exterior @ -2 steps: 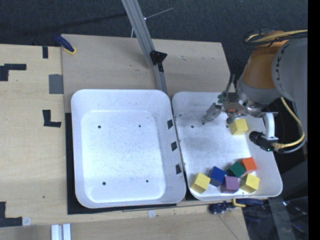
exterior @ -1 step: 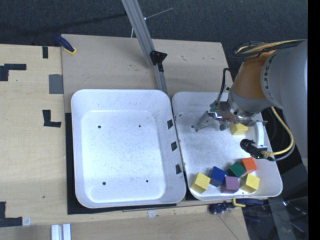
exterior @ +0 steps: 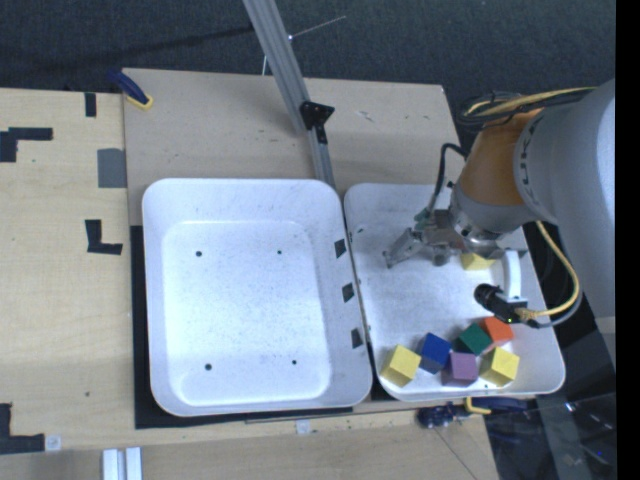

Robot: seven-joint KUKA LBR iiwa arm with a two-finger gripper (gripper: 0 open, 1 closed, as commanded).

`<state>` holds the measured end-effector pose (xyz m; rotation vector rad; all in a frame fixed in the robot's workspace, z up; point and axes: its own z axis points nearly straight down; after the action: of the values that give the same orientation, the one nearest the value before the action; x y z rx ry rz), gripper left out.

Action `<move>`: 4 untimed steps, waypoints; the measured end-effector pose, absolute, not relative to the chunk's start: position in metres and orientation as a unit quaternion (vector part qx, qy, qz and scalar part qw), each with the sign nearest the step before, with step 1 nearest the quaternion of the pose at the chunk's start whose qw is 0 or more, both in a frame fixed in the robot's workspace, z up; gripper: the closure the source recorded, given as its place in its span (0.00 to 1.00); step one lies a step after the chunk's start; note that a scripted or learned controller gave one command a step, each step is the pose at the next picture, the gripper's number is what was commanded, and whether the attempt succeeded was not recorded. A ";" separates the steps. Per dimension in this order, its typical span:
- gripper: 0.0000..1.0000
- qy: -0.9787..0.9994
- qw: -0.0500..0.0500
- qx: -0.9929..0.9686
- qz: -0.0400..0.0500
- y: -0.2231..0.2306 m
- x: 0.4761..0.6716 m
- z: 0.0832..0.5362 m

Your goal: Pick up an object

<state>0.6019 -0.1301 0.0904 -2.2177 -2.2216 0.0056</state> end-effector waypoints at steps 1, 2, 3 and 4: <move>1.00 -0.708 0.001 -0.706 0.001 -0.130 0.602 0.101; 1.00 -0.707 -0.002 -0.707 -0.001 -0.135 0.608 0.162; 1.00 -0.708 -0.003 -0.707 -0.001 -0.142 0.614 0.221; 1.00 -0.708 -0.001 -0.707 0.000 -0.142 0.615 0.242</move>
<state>0.6151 -0.1418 0.2423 -2.2204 -2.2239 -0.0014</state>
